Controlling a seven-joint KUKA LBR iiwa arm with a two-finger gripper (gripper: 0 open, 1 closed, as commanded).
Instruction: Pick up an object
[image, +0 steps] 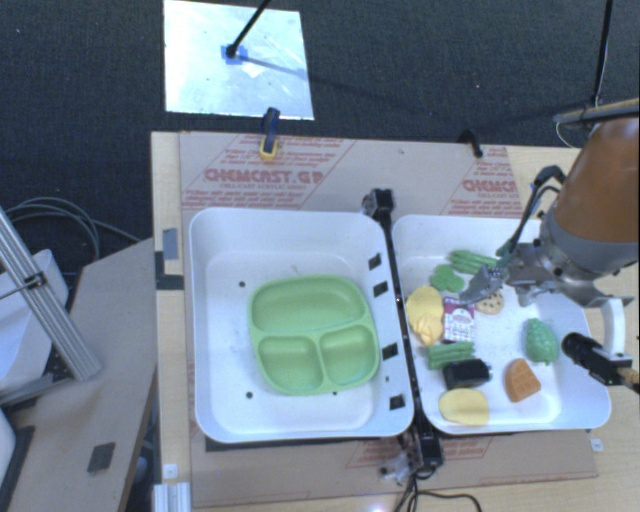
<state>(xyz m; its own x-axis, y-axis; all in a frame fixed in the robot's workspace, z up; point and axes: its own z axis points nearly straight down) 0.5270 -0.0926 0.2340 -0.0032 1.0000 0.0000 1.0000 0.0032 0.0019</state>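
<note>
Far to the gripper's left, the left bin (215, 300) holds one thing: a pale green divided tray (315, 335) with three compartments, lying flat near the bin's middle.

The right bin (592, 408) holds all the loose things and is crowded on its left half. Near its left wall, a yellow lump (425, 312) lies below and left of the gripper (487, 284), touching a small white and pink carton (458, 321). The carton's upper end lies just beside the gripper's tip. A small green piece (445, 278) lies level with the gripper on its left, and a long green pod (470, 262) lies just above and left of it. A tan cookie (490, 304) sits just below the tip.

Further below, a green bean (450, 352) touches a black block (466, 373), and a yellow oval piece (464, 405) lies near the front wall. Below and right of the gripper, apart from it, are an orange piece (521, 380) and a knobbly green piece (541, 340).

The gripper hangs low among the pod, carton and cookie. I cannot tell whether it is released or clenched.
</note>
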